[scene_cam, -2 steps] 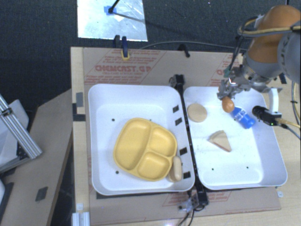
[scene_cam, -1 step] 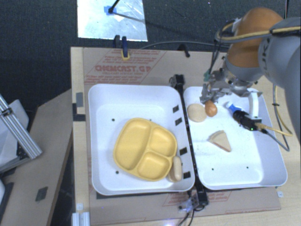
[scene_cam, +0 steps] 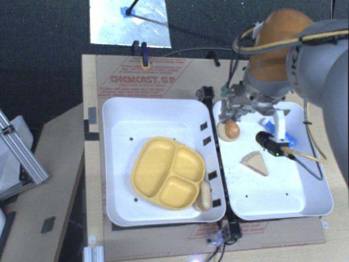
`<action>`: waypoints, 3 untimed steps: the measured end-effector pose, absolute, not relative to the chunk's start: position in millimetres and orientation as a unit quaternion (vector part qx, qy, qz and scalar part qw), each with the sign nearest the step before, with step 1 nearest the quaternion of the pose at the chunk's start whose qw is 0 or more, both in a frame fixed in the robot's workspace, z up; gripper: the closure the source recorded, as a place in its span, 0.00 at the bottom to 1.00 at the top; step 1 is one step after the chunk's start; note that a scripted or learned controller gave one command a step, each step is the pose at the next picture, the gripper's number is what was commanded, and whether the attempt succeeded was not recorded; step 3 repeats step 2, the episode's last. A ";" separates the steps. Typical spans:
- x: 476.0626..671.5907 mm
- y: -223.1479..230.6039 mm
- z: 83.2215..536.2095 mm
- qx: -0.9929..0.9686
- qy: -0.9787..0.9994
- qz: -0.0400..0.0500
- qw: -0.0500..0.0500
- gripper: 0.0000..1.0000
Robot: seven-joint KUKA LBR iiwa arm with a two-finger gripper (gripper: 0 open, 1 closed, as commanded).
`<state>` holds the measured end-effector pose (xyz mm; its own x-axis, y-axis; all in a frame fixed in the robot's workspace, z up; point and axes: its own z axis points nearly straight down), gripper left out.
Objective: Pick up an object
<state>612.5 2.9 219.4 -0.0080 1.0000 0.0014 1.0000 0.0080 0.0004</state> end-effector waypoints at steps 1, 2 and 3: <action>589.3 57.3 227.3 -0.704 -0.711 -0.001 0.001 1.00; 574.8 106.0 216.9 -0.704 -0.710 0.000 0.001 1.00; 574.8 106.0 216.9 -0.704 -0.710 0.000 0.001 1.00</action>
